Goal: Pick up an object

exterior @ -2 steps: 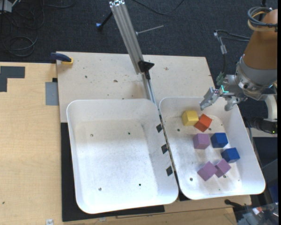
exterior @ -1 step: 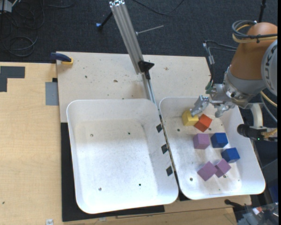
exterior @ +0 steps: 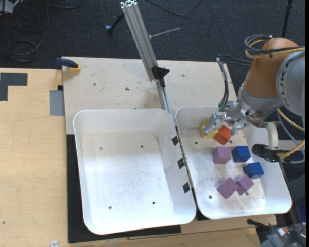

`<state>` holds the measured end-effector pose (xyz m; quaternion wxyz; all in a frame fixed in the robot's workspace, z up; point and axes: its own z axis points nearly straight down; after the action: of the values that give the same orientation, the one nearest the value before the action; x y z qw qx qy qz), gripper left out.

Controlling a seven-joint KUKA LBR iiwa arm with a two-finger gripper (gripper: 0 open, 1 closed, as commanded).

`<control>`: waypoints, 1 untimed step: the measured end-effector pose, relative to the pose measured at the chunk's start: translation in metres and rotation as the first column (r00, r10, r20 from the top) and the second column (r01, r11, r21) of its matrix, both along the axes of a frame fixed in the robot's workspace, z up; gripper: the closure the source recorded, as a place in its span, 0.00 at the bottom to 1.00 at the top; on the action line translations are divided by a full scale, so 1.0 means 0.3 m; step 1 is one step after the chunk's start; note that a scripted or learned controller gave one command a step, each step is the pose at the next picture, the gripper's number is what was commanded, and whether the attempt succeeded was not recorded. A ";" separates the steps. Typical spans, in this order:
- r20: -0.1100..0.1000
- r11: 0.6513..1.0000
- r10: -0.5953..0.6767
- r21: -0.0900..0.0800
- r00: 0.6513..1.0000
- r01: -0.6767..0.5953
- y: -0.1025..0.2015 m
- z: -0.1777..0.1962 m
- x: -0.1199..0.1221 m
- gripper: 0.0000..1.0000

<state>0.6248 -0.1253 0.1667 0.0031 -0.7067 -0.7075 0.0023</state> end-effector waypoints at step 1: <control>0.018 1.000 -0.002 -0.004 1.000 0.002 0.007 -0.141 0.016 0.00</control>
<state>0.6297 -0.1233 0.1245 -0.0049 -0.7075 -0.7067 -0.0027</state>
